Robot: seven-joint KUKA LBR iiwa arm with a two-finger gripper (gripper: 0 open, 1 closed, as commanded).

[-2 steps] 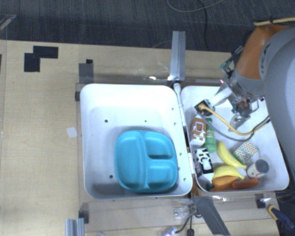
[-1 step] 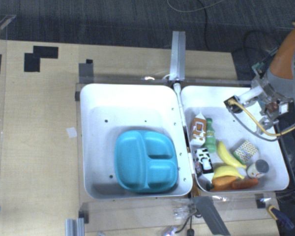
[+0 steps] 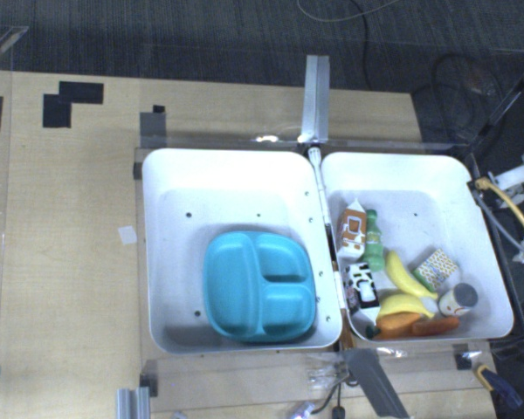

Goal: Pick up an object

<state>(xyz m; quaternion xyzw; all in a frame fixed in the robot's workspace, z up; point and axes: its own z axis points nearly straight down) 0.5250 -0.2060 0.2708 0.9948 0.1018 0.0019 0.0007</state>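
Two bananas (image 3: 403, 279) look soft, easily bruised, best gripped mid-body; I cannot tell the pincer's state.

Blue divided plate (image 3: 260, 288) in left bin (image 3: 170, 195)

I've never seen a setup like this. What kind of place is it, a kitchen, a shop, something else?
Most likely a robotics lab test bench. Two white bins sit fixed to a wooden bench, one holding a blue plate, the other toy food like a banana, with loose cables on carpet.
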